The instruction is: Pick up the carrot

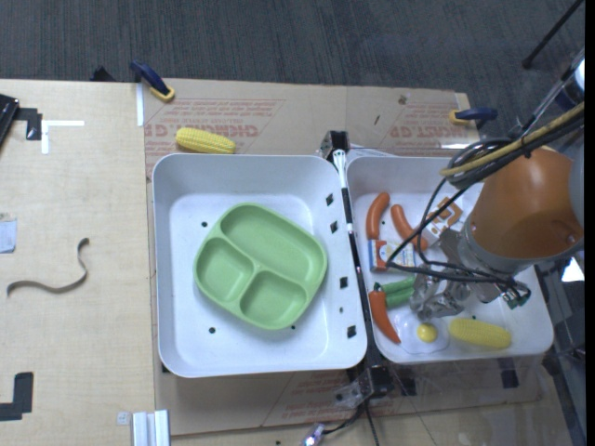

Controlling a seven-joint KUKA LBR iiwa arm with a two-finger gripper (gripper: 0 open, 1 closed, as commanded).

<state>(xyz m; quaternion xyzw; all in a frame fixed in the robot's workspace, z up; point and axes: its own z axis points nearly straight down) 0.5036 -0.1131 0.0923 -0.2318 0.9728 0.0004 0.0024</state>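
I'm working a robotics lab bench: two white bins (167,249) clamped on cardboard (270,119) over a plywood top (65,342), toy food left of the gripper (437,295) (plastic), dark carpet (279,17) behind it.

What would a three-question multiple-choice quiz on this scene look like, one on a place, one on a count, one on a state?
1. Where is the green plate?
A. left bin
B. right bin
C. on the cardboard

2. How many corn cobs are there?
A. one
B. two
C. four

3. How does the carrot lie?
A. on the plate
B. on the right bin's floor
C. outside both bins

Answers:
1 A: the plate sits in the left bin.
2 B: one cob lies on the cardboard behind the left bin, another in the right bin.
3 B: the carrot rests by that bin's left wall, apart from the gripper.
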